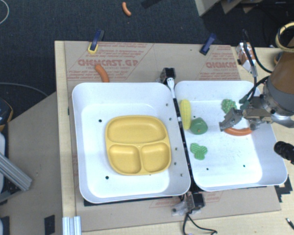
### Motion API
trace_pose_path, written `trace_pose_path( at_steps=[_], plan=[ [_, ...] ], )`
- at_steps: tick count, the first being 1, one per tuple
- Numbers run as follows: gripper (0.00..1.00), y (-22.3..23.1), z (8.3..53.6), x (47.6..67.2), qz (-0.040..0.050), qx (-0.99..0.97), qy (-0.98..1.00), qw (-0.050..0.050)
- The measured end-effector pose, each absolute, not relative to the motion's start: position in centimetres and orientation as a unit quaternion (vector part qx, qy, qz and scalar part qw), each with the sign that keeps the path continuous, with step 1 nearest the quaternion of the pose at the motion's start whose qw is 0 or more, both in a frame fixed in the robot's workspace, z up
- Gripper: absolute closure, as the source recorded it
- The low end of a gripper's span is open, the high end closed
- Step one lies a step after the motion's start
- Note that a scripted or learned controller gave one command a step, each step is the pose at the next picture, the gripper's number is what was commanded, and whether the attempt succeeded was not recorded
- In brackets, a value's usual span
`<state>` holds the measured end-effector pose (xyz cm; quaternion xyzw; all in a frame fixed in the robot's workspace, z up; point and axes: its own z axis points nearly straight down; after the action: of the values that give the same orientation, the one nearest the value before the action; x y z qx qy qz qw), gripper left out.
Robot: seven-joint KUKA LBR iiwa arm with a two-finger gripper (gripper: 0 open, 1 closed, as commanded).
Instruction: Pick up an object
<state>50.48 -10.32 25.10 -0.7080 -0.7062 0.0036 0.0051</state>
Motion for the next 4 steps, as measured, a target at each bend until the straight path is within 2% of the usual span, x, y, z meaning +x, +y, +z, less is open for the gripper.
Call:
trace_pose_path(
  at_steps=[1,2,4],
  plan=[
    [0.0,-10.3,25.7,50.7,-0.0001,-0.707,-0.707,0.0],
    [0.0,-9.9,21.2,51.2,0.0015,-0.707,-0.707,0.003],
    [0.0,-9.5,10.9,52.4,0.0013,-0.707,-0.707,0.003]
  ],
)
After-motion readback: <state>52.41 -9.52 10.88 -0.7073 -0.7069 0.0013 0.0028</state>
